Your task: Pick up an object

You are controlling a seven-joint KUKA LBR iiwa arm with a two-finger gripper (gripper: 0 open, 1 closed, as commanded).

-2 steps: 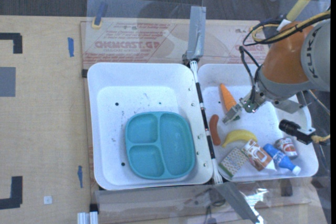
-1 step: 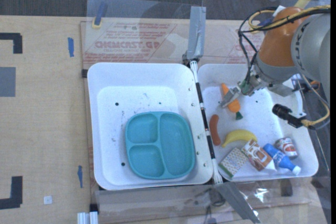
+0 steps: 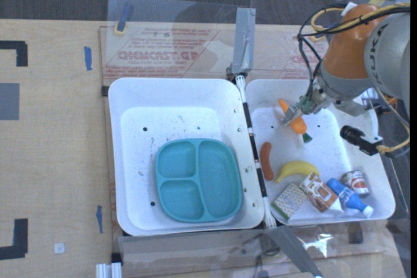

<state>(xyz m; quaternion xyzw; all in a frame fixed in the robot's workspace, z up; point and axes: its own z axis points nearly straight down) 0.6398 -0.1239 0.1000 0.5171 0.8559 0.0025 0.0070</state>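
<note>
At the gripper (image 3: pixel 294 115), low over the right bin (image 3: pixel 384 205), a carrot (image 3: pixel 294 120) sits right at the fingertips; fingers look part-open astride the orange body, but whether they actually pinch it — can't tell, too small. Carrot seems tilted, green tip pointing away from the gripper toward the bin's near side, likely because it's being caught or nudged mid-grasp. Just below the gripper: a sausage (image 3: pixel 266 160) near the divider wall, then a banana (image 3: pixel 296 170). Further out, well apart, a carton (image 3: pixel 290 199), snack box (image 3: pixel 316 193), blue bottle (image 3: pixel 348 198) and can (image 3: pixel 355 181), bunched in the near corner. Across the divider, farthest from the gripper, a teal divided plate (image 3: pixel 197 180) lies flat in the left bin (image 3: pixel 124 140).
</note>
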